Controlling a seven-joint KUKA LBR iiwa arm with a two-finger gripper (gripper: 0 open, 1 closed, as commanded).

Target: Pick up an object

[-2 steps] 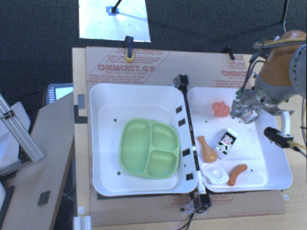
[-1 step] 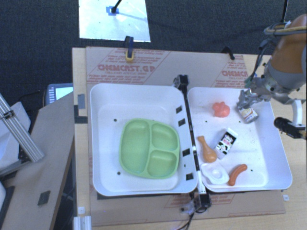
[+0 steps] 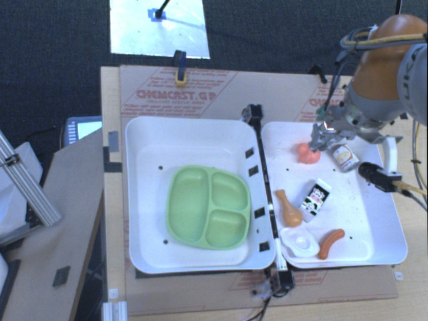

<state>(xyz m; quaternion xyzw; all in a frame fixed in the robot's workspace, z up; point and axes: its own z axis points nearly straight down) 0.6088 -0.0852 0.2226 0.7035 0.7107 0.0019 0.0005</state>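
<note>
Sausage (image 3: 331,242) and fried egg (image 3: 299,241) nearest. Farther back, gripper (image 3: 319,142) low against pink toy (image 3: 307,154) in right bin (image 3: 394,236), finger state unclear. Could nudge toy aside, arriving off-centre.

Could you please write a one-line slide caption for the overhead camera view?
Arm's tool poised over a pink toy in the right bin; green divided plate in the left bin.

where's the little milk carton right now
The milk carton lies in the middle of the right bin, in the camera view, just right of the orange drumstick-shaped toy and above the sausage.
</note>
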